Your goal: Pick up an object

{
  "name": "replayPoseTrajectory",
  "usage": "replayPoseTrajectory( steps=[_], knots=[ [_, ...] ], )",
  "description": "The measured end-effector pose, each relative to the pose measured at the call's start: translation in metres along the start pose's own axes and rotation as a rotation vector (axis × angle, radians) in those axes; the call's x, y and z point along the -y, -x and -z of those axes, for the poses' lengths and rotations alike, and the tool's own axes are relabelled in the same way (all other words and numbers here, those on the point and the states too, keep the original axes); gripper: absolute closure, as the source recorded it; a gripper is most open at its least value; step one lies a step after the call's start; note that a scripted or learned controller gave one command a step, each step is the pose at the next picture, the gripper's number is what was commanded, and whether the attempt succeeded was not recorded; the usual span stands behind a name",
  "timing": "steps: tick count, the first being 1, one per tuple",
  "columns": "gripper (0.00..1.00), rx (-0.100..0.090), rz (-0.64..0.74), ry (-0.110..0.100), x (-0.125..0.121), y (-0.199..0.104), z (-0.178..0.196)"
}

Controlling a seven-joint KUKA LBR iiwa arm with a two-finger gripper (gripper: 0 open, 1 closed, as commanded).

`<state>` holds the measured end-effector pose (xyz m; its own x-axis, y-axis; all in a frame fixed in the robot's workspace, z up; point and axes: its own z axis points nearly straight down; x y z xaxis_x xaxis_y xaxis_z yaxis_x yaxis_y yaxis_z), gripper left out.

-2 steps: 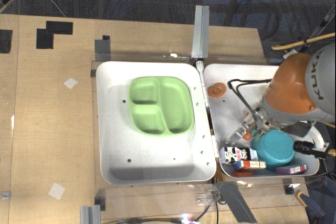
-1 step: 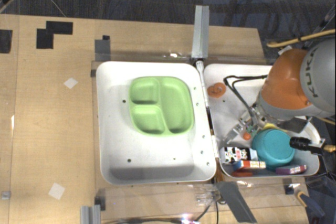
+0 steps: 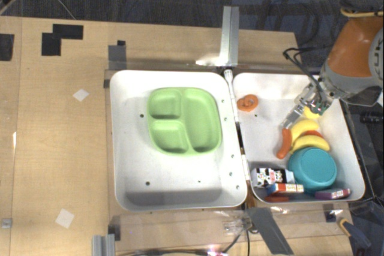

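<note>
Small boxes (image 3: pixel 277 181): rt bin (image 3: pixel 264 129) front edge.
Teal bowl (image 3: pixel 312 168): front-rt corner.
Gripper (image 3: pixel 295 119): over banana (image 3: pixel 307 127), fingers apart, nothing held.

Single fixed camera above bench (image 3: pixel 54 147), looking down at slant on both bins (image 3: pixel 129 189)

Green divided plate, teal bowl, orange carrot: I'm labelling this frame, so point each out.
green divided plate (image 3: pixel 182 120), camera view, centre divider.
teal bowl (image 3: pixel 312 168), camera view, middle of its base.
orange carrot (image 3: pixel 283 144), camera view, mid-length.
</note>
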<state>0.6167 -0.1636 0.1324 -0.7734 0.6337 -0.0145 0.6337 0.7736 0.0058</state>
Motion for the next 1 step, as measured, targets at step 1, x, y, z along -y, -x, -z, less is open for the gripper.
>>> replayPoseTrajectory(
  steps=[1],
  knots=[
    [0.0, -0.002, 0.01, 0.002, 0.0003, -0.0804, -0.0413]
  ],
)
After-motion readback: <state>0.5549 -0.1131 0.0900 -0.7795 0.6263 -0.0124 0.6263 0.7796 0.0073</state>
